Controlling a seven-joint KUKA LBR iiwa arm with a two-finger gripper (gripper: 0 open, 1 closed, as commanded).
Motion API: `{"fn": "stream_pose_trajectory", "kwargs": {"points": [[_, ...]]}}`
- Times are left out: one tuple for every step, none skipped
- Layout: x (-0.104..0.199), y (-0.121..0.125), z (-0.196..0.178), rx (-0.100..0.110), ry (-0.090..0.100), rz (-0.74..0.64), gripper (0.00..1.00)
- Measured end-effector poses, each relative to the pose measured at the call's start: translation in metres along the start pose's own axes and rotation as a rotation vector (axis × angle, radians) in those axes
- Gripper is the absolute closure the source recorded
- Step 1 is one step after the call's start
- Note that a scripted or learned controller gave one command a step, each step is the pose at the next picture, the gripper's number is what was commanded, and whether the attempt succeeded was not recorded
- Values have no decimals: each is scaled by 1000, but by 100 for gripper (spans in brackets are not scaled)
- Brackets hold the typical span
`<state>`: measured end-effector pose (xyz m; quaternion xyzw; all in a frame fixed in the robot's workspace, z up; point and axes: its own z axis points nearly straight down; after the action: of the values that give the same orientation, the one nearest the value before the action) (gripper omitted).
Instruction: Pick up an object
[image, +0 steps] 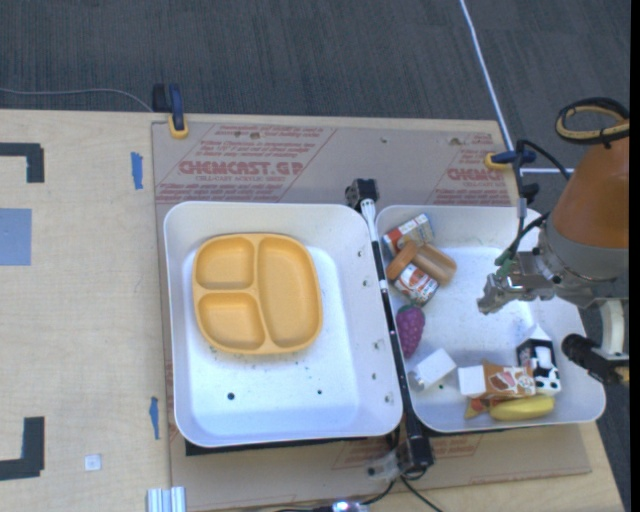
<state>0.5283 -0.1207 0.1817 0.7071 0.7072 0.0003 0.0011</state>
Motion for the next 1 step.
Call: {"fn": "stream_pose_trajectory", "kwargs": {"points": [[30, -43, -4, 3, 2, -1, 100]]}}
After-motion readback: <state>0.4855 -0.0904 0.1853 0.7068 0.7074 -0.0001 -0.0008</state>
